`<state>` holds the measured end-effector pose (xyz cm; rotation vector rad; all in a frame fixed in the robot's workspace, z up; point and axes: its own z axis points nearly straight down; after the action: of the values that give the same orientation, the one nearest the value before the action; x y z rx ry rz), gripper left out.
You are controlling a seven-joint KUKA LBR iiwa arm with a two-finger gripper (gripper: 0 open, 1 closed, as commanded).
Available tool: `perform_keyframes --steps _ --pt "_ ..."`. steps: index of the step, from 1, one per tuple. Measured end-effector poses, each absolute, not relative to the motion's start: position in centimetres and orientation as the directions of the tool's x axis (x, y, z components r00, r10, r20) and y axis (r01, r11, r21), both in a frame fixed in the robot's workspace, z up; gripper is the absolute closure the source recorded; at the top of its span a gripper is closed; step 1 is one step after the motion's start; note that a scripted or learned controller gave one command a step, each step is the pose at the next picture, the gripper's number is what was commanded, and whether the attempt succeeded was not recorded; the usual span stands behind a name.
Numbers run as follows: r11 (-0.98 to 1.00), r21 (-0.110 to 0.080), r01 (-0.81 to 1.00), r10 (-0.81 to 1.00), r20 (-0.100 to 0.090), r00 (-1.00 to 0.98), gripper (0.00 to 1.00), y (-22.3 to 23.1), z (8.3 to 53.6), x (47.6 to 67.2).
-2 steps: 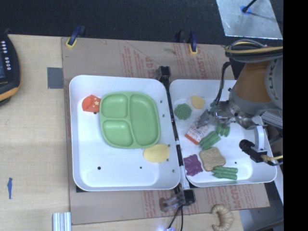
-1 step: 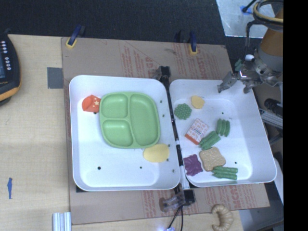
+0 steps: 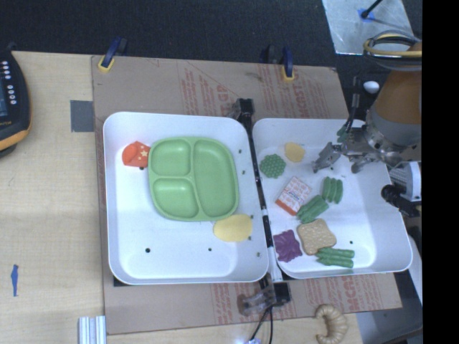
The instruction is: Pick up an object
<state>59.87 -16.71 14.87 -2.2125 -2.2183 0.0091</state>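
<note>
The likeliest target is sitting in the right bin (image 3: 373, 264), the one nearer the bench's right edge, among a scatter of small play-food pieces. Nearest below the gripper (image 3: 343, 158) is a pair of green bean pods (image 3: 331, 190), lying side by side and touching, with a third green pod (image 3: 313, 208) slanting just beside them toward the bin's middle. These pods are looking like light, stiff moulded plastic, smooth and probably a little slippery; I would judge them best taken across their narrow width near the middle, since a hold at a tapered end is likely to squirt out.

Around them, a pale yellow round piece (image 3: 294, 151) is resting near the bin's far wall, a green ridged disc (image 3: 272, 165) is lying close to the wall shared with the left bin, and a red-and-white packet (image 3: 293, 195) is sitting tilted just beside the slanting pod. Toward the near edge a purple piece (image 3: 287, 245) is touching a tan cracker (image 3: 316, 236), with more green pods (image 3: 335, 256) just in front.

The gripper is hanging over the far right part of this bin, its jaws spread apart with nothing between them.

In the left bin (image 3: 122, 256) a green divided plate (image 3: 193, 178) is taking the middle, a red piece (image 3: 135, 154) is peeking out at its far left side, and a yellow lemon-like piece (image 3: 233, 228) is lying at its near right corner.
</note>
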Motion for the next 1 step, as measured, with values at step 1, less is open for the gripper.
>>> perform_keyframes --steps 1 --pt "0.008 0.008 1.0 1.0 -0.001 -0.008 0.0 -14.06 21.89 66.0"
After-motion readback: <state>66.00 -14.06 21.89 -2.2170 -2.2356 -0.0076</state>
